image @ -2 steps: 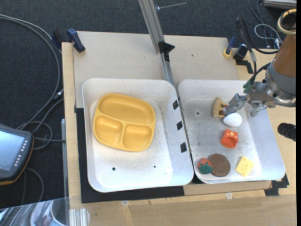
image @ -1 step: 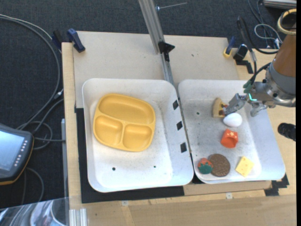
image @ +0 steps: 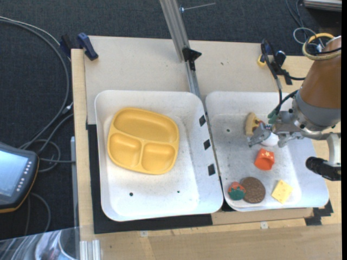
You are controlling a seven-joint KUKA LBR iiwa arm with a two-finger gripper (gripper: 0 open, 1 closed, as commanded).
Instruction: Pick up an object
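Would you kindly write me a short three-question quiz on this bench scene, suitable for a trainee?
1. True or false: the yellow three-compartment plastic plate lies in the right white bin.
2. Which item lies nearest the gripper? A) brown round cookie-like disc B) pale tan bread-like piece C) yellow cheese-like wedge
3. Fill in: the small orange block lies in the ____ bin.

Key: 1 false, it lies in the left white bin; 2 B; 3 right.

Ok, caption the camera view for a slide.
End effector low in the right bin among toy foods; yellow divided plate in the left bin.
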